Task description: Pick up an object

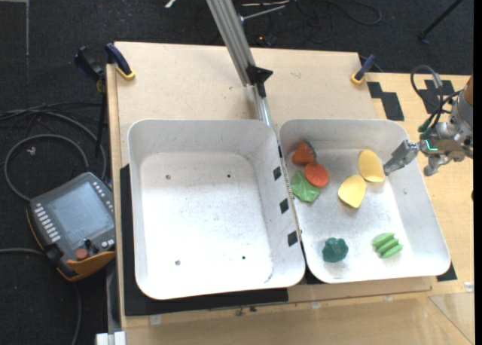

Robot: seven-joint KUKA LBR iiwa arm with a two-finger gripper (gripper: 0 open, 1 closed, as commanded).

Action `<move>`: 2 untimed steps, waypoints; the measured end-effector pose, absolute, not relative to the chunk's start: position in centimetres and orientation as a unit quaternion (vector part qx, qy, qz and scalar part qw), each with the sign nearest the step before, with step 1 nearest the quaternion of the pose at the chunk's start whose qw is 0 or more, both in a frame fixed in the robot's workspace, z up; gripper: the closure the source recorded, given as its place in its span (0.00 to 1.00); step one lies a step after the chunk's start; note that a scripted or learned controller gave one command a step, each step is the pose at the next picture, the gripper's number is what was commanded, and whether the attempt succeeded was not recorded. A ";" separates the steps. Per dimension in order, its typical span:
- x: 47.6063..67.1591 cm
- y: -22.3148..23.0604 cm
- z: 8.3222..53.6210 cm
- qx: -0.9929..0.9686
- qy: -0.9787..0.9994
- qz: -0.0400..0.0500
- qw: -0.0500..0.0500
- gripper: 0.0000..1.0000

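- Nearest you, along the lower part of the right bin (433,215), sat a dark green lump (334,249) and, to its right, a light green ridged piece (387,245), the two apart from each other.
- Further up that bin you had two yellow pieces: one (352,191) near the middle and another (370,165) just above and right of it, close enough that you could not tell whether they touched.
- Against the bin's left wall lay a cluster: an orange-red piece (303,154) at the top, a second orange-red piece (316,176) just below it, and a green leaf-shaped piece (304,187) touching that one's lower left.
- Your gripper (422,157) hung at the right bin's upper right rim, one grey finger (400,157) slanting down over the wall toward the upper yellow piece but not reaching it.
- You could see nothing between its fingers; whether they were spread or closed could not be told.
- Left of all this you had the left bin (151,148), touching the right bin along the shared wall.
- On the floor to the far left lay a teach pendant (71,223).
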State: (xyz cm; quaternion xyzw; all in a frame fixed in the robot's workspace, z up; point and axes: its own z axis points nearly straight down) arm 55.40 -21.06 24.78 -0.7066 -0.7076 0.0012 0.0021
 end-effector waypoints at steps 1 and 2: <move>55.5 -21.0 25.0 -0.706 -0.708 0.000 0.000 0.00; 56.1 -20.2 19.7 -0.706 -0.708 0.001 0.002 0.00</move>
